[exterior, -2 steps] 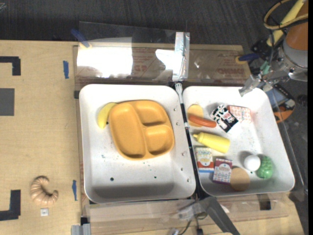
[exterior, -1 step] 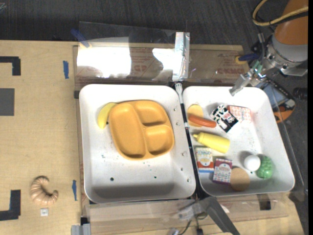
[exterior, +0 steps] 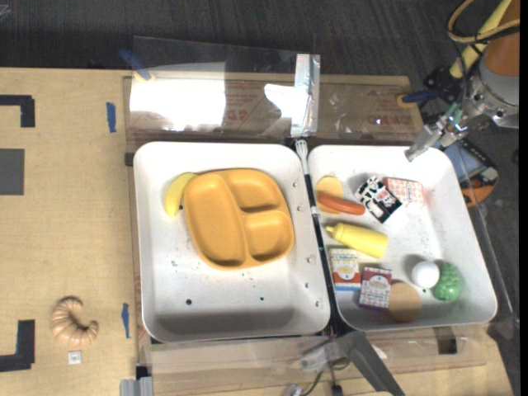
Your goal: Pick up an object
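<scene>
My gripper (exterior: 419,146) hangs over the far right corner of the right bin (exterior: 474,246), above the rim, with nothing visibly in it. Below and to its left lie a pink patterned box (exterior: 406,191) and a black-and-white carton (exterior: 375,196). A hot dog (exterior: 338,202) lies by the bin's left wall, with a yellow bottle (exterior: 360,238) in front of it. Toward the near edge are a small pale box (exterior: 345,265), a red box (exterior: 375,288), a white ball (exterior: 425,272), a green item (exterior: 448,283) and a tan round piece (exterior: 404,302).
The left bin (exterior: 157,287) holds an orange divided tray (exterior: 239,217) and a banana (exterior: 174,193) at the tray's left. A croissant (exterior: 74,320) lies on the bench at the near left. A clear panel (exterior: 223,97) stands behind the bins. Cables (exterior: 474,23) crowd the far right.
</scene>
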